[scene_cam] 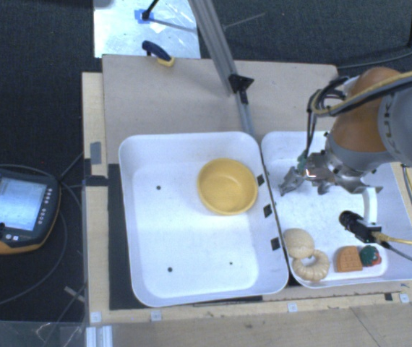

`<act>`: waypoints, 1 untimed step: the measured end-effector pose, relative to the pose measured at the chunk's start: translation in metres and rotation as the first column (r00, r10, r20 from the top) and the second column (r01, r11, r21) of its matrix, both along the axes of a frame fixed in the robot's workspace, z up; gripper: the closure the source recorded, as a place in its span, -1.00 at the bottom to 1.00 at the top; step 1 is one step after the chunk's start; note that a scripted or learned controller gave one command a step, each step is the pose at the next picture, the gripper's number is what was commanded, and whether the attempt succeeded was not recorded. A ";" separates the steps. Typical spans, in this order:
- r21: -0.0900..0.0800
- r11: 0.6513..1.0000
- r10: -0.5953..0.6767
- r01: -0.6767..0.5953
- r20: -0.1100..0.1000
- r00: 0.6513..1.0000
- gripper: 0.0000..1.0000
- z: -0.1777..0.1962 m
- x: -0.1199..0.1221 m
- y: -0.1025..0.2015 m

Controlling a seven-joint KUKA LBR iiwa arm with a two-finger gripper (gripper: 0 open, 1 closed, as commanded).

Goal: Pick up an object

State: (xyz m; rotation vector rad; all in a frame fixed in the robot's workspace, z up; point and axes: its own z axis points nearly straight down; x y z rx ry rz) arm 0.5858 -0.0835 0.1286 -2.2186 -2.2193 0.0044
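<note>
1. Gripper (pixel 293 181) hangs over the right bin (pixel 401 266), far-left part; jaw state: cannot tell.
2. Candidates: shell (pixel 298 241), ring (pixel 312 265), orange toy (pixel 348 259) along the near edge.
3. Ring looks light and stiff; pinch across its band.
4. Yellow bowl (pixel 227 186) in the left bin (pixel 155 251): smooth, grab the rim.

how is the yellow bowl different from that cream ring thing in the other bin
The bowl is yellow, round and hollow; the ring is cream with a hole through it. The bowl looks clearly larger than the ring. The bowl sits alone in the left bin; the ring lies in the right bin, touching a pale round object. Both rest flat, apart from the gripper.
</note>
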 end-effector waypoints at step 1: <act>0.000 1.000 0.000 0.000 0.002 1.000 -1.00 -0.040 -0.001 0.000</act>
